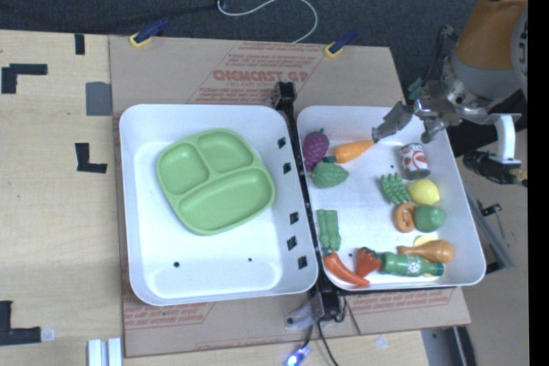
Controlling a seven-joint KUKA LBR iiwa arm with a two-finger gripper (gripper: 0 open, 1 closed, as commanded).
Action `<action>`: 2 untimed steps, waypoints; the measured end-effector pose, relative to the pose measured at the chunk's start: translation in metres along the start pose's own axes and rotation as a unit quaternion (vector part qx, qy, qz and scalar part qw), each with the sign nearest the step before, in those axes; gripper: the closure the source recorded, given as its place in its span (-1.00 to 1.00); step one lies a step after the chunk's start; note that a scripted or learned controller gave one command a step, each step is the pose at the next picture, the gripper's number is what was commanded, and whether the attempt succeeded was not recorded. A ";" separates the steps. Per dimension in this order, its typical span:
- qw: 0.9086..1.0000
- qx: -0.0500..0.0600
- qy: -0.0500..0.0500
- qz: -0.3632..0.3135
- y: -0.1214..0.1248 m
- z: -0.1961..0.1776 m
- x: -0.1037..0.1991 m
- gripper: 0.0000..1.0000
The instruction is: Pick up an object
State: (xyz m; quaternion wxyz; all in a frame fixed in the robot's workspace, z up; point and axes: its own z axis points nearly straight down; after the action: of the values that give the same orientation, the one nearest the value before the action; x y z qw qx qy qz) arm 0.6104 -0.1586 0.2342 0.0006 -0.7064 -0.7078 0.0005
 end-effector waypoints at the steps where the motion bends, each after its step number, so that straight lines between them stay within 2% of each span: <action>1: 1.000 -0.004 0.001 -0.003 -0.037 -0.091 0.060 -1.00; 2: 1.000 0.001 0.001 -0.002 -0.093 -0.101 0.128 -1.00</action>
State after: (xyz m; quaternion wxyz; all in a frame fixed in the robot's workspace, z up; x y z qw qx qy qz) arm 0.5169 -0.0305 0.3357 0.0022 -0.7048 -0.7094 0.0007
